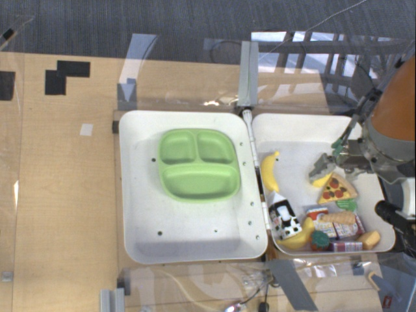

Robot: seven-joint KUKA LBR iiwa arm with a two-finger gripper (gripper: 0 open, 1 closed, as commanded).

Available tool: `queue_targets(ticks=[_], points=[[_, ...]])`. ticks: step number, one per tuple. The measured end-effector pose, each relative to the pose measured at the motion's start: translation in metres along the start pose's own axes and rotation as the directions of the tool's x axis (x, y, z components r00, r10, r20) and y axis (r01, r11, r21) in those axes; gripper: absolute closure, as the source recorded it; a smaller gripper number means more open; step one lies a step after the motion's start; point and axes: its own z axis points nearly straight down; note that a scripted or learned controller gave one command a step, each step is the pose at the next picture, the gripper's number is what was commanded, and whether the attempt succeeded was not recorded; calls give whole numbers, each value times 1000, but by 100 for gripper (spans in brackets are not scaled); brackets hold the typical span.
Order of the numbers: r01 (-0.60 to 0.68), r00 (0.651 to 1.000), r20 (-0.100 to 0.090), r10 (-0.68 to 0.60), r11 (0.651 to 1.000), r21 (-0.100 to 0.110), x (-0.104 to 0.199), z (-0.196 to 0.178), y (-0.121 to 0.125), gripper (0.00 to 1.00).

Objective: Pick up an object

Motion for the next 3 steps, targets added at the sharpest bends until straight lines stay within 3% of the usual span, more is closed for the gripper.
queue_targets(ticks=[1, 2, 3], points=[[78, 997, 0, -78, 997, 1, -48, 117, 33, 0], [-21, 1000, 3, 21, 1000, -8, -98, 154, 93, 0], [-18, 1000, 1, 18, 1000, -15, -96, 142, 95, 100]])
